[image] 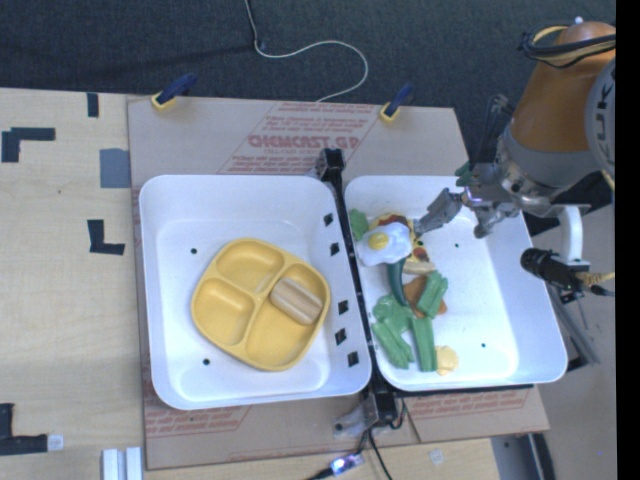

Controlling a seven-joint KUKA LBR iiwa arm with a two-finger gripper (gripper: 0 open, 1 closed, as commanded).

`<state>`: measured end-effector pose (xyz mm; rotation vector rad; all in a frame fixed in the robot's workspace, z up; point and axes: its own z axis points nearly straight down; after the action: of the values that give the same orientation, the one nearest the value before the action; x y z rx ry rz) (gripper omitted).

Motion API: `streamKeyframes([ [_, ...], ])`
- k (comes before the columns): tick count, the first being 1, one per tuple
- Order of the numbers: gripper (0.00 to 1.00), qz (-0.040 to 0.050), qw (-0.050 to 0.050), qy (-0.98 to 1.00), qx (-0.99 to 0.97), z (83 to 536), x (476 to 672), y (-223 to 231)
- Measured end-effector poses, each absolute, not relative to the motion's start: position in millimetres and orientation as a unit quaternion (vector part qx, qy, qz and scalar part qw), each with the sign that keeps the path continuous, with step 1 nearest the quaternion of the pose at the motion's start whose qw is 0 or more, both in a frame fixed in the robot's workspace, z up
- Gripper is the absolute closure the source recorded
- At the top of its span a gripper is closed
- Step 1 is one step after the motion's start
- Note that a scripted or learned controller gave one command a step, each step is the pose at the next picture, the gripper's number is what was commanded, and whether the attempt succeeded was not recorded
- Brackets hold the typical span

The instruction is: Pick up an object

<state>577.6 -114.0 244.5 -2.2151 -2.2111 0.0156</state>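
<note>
Right bin held a heap of toy food against its left wall: a fried egg on top, green pods below it, a small yellow piece near the front rim, and brownish bits under the egg, too jumbled to name. All looked like light, hollow plastic, stiff and smooth, so likely slippery and quick to skid or tip if nudged. The egg was flat and hard to pinch from above; the long green pods seemed the better target, taken across their narrow width at mid-length, though they lay touching each other. Left bin carried a yellow divided plate with a tan block in one compartment, well apart from the arm. Grey arm with its orange band reached in from the right, wrist tilted down toward the heap. Pincer hung over the right bin's back part, just beside the egg, fingers spread, nothing between them. Desk was otherwise uninvolved.
</note>
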Motion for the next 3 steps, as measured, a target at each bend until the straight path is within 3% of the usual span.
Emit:
streamKeyframes([
  [1, 0.00, 0.0006, 0.001, -0.708, -0.707, 252, 579.8, -114],
  [2, 0.00, 0.0018, 0.001, -0.708, -0.707, 196, 587.8, -118],
  [3, 0.00, 0.0017, 0.002, -0.708, -0.706, 134, 583.8, -112],
])
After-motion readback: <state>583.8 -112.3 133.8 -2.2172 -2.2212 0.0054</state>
